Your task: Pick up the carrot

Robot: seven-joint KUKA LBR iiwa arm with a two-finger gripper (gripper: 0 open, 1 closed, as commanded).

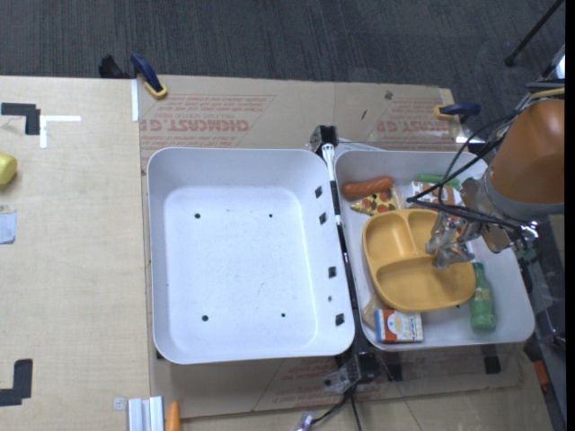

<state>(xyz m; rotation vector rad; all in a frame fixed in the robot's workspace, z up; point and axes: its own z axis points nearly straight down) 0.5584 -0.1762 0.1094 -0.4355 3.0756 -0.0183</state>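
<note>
My gripper (446, 248) hangs low over the right bin (352, 268), above the right-hand rim of a yellow divided plate (409, 263). A small orange bit (466, 229) shows just right of the gripper, between it and the arm's wrist; it may be the carrot, but most of it is hidden. The grey arm with its orange band (532, 155) reaches in from the right and covers the bin's far right corner.
The right bin also holds a reddish sausage (368, 187), a pizza slice (375, 204), a green bottle (482, 302) and a small box (398, 325). The left bin (149, 241) stands beside it. Black cables (458, 173) cross above the plate.
</note>
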